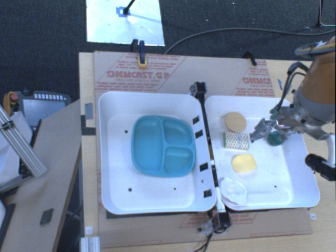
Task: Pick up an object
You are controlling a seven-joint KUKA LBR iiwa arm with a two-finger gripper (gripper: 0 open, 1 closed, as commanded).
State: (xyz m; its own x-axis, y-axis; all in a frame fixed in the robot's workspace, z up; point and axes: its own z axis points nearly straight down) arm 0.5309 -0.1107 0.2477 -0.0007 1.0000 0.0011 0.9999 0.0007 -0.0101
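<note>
We saw two white bins side by side on the bench [89, 62]: the left bin [113, 193] held a blue divided plate [163, 145], and the right bin [299, 190] held the loose things we took as candidates for picking. These were a tan disc [235, 122], a small checked block [235, 140] just below it, a yellow piece [244, 163] nearer the front, and a clear crumpled wrapper [233, 190] at the front left corner. The arm [320, 88] reached in from the right, and its gripper [272, 133] hung low over the back right part of the right bin. A dark green object [275, 138] sat right at the fingers, and the metal finger [259, 129] pointing left stood apart from the rest, so we judged the gripper at least partly open. We could not tell whether the green object was between the fingers or merely beside or under them, nor whether it touched the bin floor. We judged the step in hand to be the approach or closing on that green object, with no lift yet shown. The next move, in our view, called for the fingers to straddle it squarely and close firmly before rising, since a small rounded thing could easily slip out sideways.
</note>
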